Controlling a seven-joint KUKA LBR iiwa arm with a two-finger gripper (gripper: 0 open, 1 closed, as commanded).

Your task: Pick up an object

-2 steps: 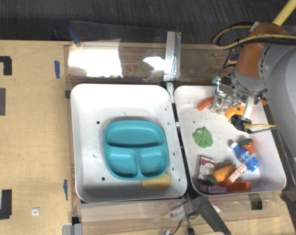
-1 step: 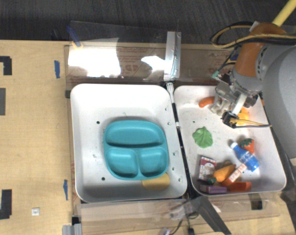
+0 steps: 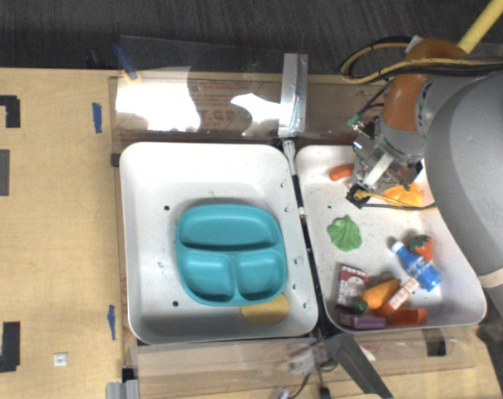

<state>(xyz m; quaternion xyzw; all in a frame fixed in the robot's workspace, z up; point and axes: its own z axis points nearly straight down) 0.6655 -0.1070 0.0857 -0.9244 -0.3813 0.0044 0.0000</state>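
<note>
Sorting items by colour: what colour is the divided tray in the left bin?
Teal blue; the tray shows clearly in the camera view.

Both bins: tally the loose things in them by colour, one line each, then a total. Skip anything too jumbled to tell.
Teal: 1, divided tray
Tan: 1, lump
Green: 1, leaf
Blue: 1, bottle
Orange: 3, piece, piece, carrot
Dark red: 1, packet
Total: 8; the near-corner pile may hide more.
</note>
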